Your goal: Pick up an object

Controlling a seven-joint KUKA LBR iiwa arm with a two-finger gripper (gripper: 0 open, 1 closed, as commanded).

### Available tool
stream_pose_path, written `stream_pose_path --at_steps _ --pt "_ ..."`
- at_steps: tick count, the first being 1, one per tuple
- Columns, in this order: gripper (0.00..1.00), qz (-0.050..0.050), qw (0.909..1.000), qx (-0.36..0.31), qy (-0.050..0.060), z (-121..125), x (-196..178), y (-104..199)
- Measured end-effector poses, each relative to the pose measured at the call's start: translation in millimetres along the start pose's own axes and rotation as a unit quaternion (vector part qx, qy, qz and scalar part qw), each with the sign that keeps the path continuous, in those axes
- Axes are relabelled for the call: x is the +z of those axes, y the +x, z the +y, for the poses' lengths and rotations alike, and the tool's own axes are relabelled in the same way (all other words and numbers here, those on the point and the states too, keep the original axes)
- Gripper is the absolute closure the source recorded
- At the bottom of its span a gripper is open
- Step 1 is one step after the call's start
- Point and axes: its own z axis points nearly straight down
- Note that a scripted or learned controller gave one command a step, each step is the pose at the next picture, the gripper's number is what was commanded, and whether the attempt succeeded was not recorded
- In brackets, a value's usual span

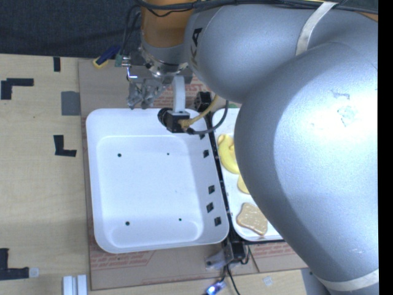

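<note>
A: Where is the gripper (pixel 142 96)?

B: Over the far rim of the left bin (pixel 98 165), near its far right corner. Whether it grips anything, I cannot tell.

A: And something to pick?

B: A banana (pixel 228 155) lies in the right bin (pixel 236 232) along its left wall, and a tan biscuit-like piece (pixel 252 217) sits near that bin's near edge. The arm (pixel 295 121) covers most of the right bin.

A: What could go wrong?

B: I judge a descent here meets the rim, or bare plastic. The divider between the bins carries black clips (pixel 212 192); a sideways reach for the banana could clip them, and the curved fruit may roll away.
</note>
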Motion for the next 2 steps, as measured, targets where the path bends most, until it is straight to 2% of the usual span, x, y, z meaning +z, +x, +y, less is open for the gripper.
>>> stream_pose_path --at_steps 1,2 --pt "1.00 -0.001 0.9999 0.009 -0.008 -13.3 -107.9 -141.8" --pt "1.00 0.001 1.0000 0.001 -0.009 12.5 -205.5 -120.0"
